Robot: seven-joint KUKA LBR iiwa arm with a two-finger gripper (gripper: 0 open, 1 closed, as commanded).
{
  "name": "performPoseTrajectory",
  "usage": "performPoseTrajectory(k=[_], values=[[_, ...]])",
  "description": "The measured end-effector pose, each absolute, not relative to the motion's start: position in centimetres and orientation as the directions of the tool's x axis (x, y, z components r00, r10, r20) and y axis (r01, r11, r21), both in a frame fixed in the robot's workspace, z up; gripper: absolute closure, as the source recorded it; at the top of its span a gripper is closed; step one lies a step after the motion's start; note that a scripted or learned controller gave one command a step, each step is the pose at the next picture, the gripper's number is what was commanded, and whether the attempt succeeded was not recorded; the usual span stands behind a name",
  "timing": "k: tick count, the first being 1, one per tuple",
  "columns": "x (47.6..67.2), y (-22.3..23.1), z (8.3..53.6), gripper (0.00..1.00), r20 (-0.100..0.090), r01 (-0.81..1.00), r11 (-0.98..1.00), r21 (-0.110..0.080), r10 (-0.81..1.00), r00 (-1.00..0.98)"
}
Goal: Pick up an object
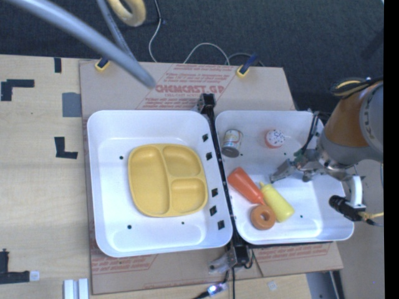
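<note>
My gripper (282,172) hangs low in the right bin (303,224), reaching in from the right, its tip just above the upper end of a yellow cylinder (277,203). An orange cone (244,186) lies to the left of that cylinder, touching it. An orange ring (263,217) rests against the cylinder's lower left side. Farther back stand a small metal can (231,142) and a pink-and-white round object (275,137). I see nothing held in the gripper.
The left bin (107,143) holds a yellow divided plate (167,179). A black divider (215,161) runs between the two bins. The arm's orange band (345,122) is over the right bin's right wall. A grey pole (75,25) crosses the top left.
</note>
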State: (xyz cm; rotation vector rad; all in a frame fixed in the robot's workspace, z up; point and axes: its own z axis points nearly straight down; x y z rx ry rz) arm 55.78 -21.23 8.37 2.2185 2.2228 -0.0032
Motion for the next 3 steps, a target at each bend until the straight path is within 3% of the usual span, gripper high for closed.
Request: performPoseTrajectory(k=[1,3], values=[[55.9,-21.3,9.6,1.00,-0.005,1.000,0.002,0.003,1.000,-0.002],[56.8,-20.8,20.1,1.00,-0.001,1.000,0.003,0.003,1.000,-0.003]])
